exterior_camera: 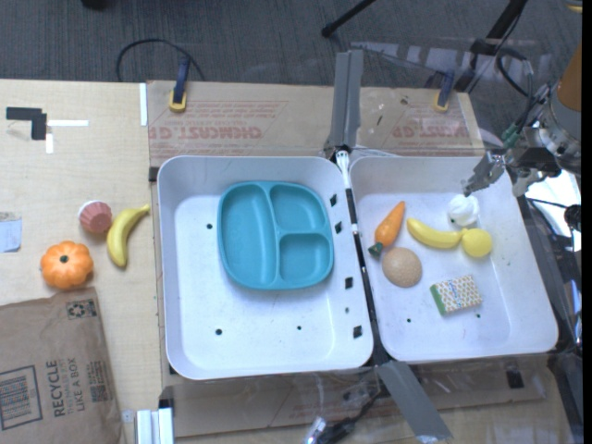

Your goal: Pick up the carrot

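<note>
The carrot (389,225) is seen lying tilted in the right bin (518,340), near its upper left side. Just beside it are placed a brown egg-shaped thing (402,267), a banana (433,236), a lemon (477,242), a white lump (463,211) and a patterned sponge (456,294). A blue tray (276,234) with three parts is held in the left bin (185,331). The gripper (504,166) is seen at the upper right, over the right bin's rim. How wide it stands cannot be told.

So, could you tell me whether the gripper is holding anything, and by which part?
Nothing: the gripper hangs above the right bin's far corner, apart from the carrot.
</note>
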Controlling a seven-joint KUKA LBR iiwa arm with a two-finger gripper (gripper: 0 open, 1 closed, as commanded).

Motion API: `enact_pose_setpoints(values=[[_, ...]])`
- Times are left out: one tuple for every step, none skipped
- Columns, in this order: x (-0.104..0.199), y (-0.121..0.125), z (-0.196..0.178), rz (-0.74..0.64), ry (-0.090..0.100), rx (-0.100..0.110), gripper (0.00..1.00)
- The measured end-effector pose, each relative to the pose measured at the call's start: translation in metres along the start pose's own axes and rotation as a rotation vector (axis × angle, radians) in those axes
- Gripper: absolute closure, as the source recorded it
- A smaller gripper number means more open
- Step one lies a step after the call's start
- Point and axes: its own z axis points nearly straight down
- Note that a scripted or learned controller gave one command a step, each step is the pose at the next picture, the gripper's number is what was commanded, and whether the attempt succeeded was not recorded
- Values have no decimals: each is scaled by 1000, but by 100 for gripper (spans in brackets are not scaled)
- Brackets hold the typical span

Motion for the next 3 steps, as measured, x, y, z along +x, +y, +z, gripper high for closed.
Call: enact_pose_setpoints(values=[[28,12,143,-211,0,0,0],[72,25,159,-521,-4,-4,0],[71,25,149,-516,-4,-6,100]])
